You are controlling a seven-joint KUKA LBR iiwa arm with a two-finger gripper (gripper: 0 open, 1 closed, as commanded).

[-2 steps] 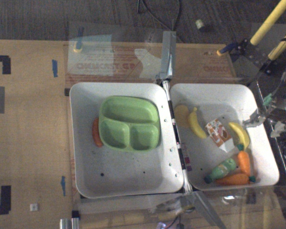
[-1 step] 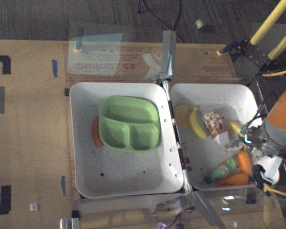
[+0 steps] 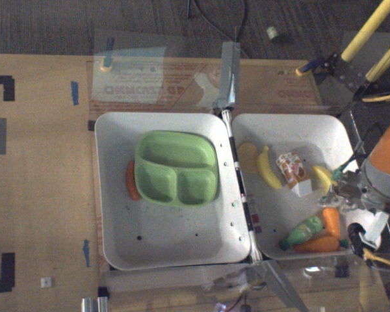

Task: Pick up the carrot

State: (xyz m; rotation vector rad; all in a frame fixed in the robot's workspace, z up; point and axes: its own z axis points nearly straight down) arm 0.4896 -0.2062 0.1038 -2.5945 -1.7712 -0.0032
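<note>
I see the grey two-finger gripper [image 3: 341, 190] at the right bin's [image 3: 273, 226] far edge; I cannot tell how far it is open. Just below it stands the short orange plastic carrot [image 3: 332, 222], touching a longer orange carrot [image 3: 318, 244] lying crosswise beneath.

Showing a grey arm [image 3: 381, 186] with an orange band [image 3: 385, 153], ending in cluttered metal-and-black wrist hardware with thin cables.
</note>
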